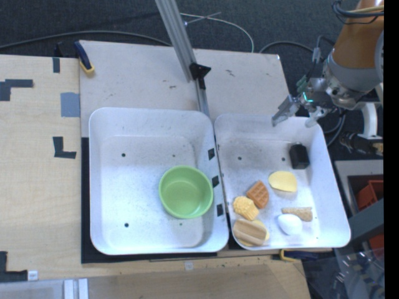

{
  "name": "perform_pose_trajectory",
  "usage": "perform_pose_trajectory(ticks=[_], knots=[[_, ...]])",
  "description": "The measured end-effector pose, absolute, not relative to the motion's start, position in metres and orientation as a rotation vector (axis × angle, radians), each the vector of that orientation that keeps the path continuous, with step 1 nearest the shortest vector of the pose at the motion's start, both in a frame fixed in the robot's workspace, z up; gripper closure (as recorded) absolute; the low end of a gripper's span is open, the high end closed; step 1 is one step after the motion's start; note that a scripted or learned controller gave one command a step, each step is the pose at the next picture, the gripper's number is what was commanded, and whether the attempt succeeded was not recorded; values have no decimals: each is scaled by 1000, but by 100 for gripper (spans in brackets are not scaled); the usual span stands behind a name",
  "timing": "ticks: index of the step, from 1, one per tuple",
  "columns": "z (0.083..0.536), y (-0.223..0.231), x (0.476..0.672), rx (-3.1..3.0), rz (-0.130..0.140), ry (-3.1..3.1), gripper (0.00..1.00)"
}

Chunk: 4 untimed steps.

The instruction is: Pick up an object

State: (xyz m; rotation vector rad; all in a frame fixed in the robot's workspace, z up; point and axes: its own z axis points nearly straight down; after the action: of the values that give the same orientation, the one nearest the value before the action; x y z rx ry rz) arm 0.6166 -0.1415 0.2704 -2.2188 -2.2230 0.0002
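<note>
Seen from above at a slant: two shallow white bins side by side on the worktop (143,80). Left bin (112,136) holding a green bowl (185,192), upright, near its right wall and toward the near side.

Right bin (249,136) holding a cluster of small items in its near half. A black block (299,156) near the right wall, farthest of the lot. Nearer than that, a flat yellow chip-like piece (283,181). Left of it an orange-brown waffle-textured piece (258,194), and just beside that a yellow ridged piece (245,208), the two touching or nearly so. At the near edge a hot-dog-like bun (250,232). Right of the bun a white egg-shaped item (289,223), with a tan biscuit-like piece (298,213) just beyond and touching it.

Arm reaching in from the right, grey with the orange band (355,39) high at the far right. Gripper (298,112) poised over the far right corner of the right bin, both fingers splayed apart, nothing between them. One finger (283,112) slanting left over the far rim, the other (312,118) pointing toward the right wall.

Black block closest to the gripper, just nearer and slightly right of it, apart from the fingertips. Remaining items well apart from the gripper, toward the near side.

A slanted metal pole (177,30) rising from the far seam between the bins. A blue and yellow clamp (83,58) at the far left of the worktop.
</note>
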Motion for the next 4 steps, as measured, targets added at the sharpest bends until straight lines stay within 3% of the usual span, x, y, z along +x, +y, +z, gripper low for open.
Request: perform_pose_trajectory(ticks=[3, 4], knots=[[111, -147, 610, -2217, 8, -2220, 0], [123, -146, 612, -2217, 3, -2223, 100]])
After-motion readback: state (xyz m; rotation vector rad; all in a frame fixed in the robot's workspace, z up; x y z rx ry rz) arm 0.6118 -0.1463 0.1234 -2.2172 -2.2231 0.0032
